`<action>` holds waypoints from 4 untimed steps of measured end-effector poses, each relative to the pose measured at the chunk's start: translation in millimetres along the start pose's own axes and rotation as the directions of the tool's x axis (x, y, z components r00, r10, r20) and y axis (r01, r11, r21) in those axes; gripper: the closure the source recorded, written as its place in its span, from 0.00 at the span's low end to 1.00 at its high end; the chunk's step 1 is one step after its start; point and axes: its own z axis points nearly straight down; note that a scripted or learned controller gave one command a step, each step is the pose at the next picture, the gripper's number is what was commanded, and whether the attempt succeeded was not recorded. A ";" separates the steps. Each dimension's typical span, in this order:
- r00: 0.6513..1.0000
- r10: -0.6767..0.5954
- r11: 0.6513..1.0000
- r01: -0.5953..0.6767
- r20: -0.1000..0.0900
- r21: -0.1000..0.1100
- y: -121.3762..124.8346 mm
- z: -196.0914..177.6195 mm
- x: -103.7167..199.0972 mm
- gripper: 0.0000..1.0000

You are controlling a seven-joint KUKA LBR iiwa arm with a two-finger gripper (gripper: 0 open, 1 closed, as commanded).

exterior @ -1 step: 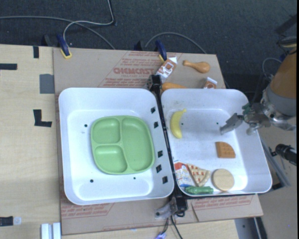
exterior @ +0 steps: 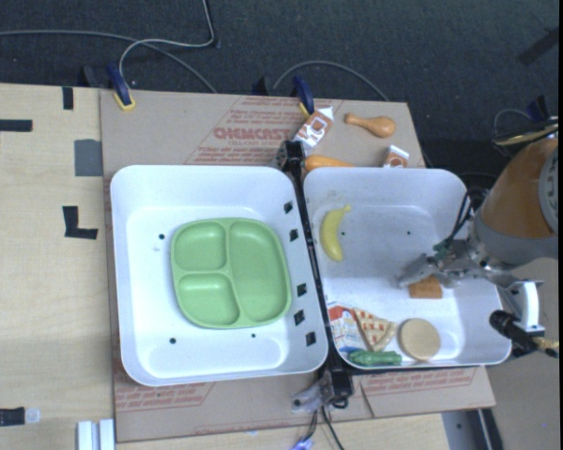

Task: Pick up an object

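Right bin [exterior: 394,181]: open floor in the middle and far part; banana [exterior: 332,232] lies near the left wall; orange block [exterior: 426,289] sits by the arm [exterior: 516,214]; toys [exterior: 366,331] and round disc [exterior: 419,338] crowd the near edge; left bin [exterior: 141,195] is mostly covered by the green plate [exterior: 231,272].

Single fixed camera above the bench, looking down at a slight slant. Two shallow white plastic bins, left bin [exterior: 131,251] and right bin [exterior: 394,190], sit mid-frame, moderately far. Dark floor runs along the top; the grey arm with orange band [exterior: 525,204] enters at right.
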 end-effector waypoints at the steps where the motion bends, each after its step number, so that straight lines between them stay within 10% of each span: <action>1: 1.000 0.000 1.000 0.000 0.003 -0.003 0.9 -10.5 -0.7 1.00; 2: 1.000 -0.002 1.000 0.002 0.001 -0.004 79.7 -0.4 31.8 1.00; 3: 1.000 -0.001 1.000 0.001 0.000 -0.002 90.6 0.4 70.0 1.00; 4: 1.000 -0.002 1.000 0.002 -0.002 0.000 98.4 -98.5 154.1 1.00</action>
